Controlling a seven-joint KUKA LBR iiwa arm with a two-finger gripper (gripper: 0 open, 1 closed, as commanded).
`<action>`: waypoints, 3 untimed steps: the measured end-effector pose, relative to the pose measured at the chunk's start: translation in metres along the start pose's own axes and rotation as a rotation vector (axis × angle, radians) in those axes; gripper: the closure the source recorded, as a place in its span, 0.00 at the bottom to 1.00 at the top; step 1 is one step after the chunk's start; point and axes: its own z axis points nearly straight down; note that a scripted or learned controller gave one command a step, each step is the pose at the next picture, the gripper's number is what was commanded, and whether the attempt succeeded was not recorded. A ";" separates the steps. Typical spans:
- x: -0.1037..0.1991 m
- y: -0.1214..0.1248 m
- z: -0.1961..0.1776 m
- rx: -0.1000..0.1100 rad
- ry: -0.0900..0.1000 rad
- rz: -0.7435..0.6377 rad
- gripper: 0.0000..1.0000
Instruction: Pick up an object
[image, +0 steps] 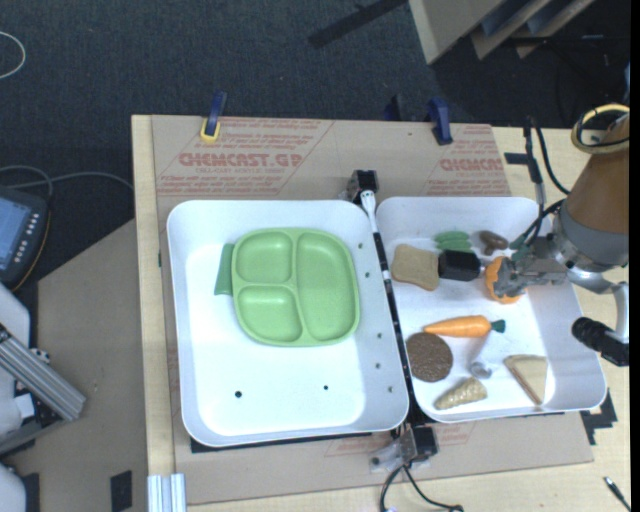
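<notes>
Camera view: bench (300, 150) reads CHEMCAST (red print); pincer (512, 272) grip state cannot be told

A light green plastic plate with three compartments (296, 286) lies in the upper middle of the left white bin (200, 400), nearer its right wall. The brown board (300, 150) beneath carries a yellow clamp (212, 120) and a blue clamp (438, 118) on its far edge.
</notes>
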 end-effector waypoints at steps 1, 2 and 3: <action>0.005 0.005 -0.062 -0.002 -0.001 -0.002 1.00; 0.006 0.006 -0.068 0.002 0.001 -0.001 1.00; 0.060 -0.013 -0.058 0.009 0.006 -0.005 1.00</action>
